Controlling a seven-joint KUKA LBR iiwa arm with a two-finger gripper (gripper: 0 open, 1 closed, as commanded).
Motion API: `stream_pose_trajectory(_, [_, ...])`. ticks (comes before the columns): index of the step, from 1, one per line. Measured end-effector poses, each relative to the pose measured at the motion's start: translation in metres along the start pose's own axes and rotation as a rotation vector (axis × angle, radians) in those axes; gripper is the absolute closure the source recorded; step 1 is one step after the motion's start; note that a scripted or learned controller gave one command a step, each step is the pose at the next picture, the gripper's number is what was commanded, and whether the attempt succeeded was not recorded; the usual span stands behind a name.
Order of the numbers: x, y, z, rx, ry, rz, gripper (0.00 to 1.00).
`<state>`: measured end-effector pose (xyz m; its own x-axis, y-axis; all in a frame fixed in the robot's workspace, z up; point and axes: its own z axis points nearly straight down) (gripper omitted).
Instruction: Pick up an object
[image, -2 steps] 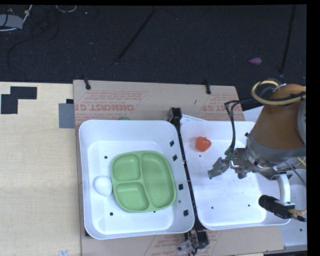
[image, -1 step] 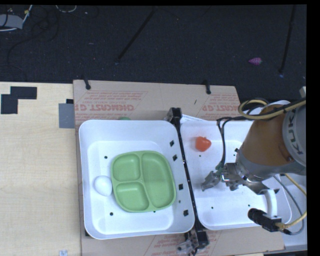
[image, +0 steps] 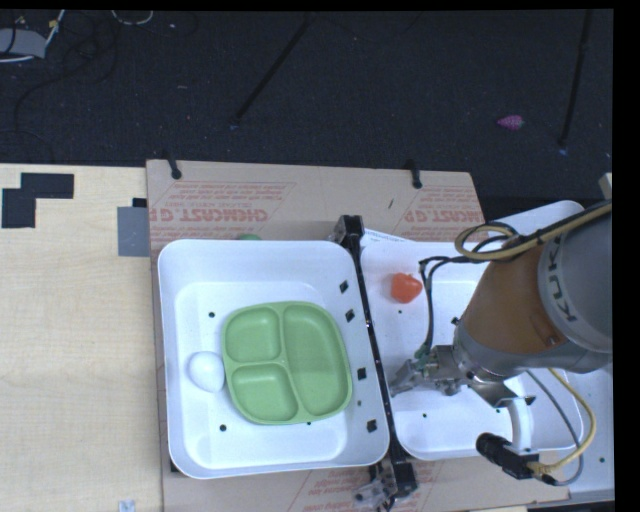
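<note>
A small orange-red object lies in the right bin near its far left corner. The arm reaches in from the right, and its gripper hangs low over the right bin's left side, in front of the orange object and apart from it. In the left bin lies a green divided plate with three compartments. A white egg-shaped object rests just left of the plate.
A black divider runs between the two bins. Both bins sit on a cardboard sheet on the pale wooden bench. Cables loop around the arm's wrist. A small green thing peeks over the left bin's far rim.
</note>
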<state>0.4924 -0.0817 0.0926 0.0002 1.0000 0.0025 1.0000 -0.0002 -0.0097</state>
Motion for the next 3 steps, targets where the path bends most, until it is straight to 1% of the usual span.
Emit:
stream_pose_trajectory(1, [-0.002,0.001,-0.013,-0.002,0.0,0.006,1.0])
stream_pose_trajectory(2, [0.0,-0.009,-0.062,-0.01,-0.002,0.002,1.0])
stream_pose_trajectory(3, [-0.001,-0.008,-0.126,-0.013,-0.003,0.0,1.0])
